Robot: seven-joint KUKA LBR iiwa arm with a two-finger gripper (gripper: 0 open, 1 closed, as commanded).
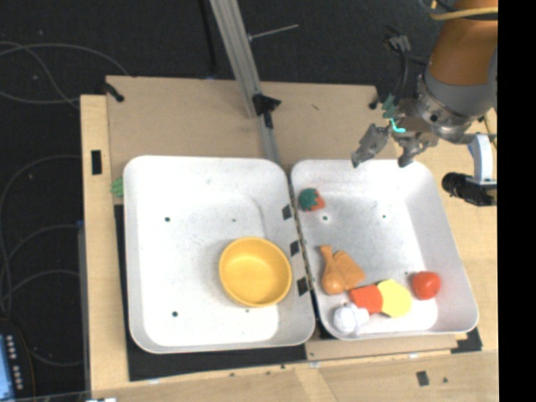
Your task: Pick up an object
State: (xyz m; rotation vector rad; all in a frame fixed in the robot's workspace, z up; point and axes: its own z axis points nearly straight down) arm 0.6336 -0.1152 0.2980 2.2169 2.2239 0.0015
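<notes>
Nearest the camera, the right bin [448,224] held a cluster along its front edge: a white lump [346,317] in the front-left corner, an orange-red block [366,298] touching it, a yellow piece [395,298] just beside that, and a red ball-like item [426,285] slightly apart to the right. A tan, gourd-shaped toy [337,270] lay just behind the block, against the bin's left wall. Left bin [167,199] held a yellow bowl [255,271], upright, toward its front right.

Mid-bin, a small teal and red object [311,198] sat alone near the right bin's back-left corner, well apart from the cluster.

Farthest back, the gripper [387,150] hung over the right bin's rear rim, fingers spread wide, nothing between them. The arm's orange band [466,32] sat above it at the top right. A grey metal pole [237,48] slanted across the bench [167,115] behind the bins.

Step, as judged: approach phase, no pick yet, no target committed. The teal and red object looked like the easiest candidate, being near the gripper and isolated, so there was no neighbour to bump. The next move would call for shifting left and forward over it, descending with the fingers straddling it, then closing. The front cluster was riskier: pieces touching, walls close.
</notes>
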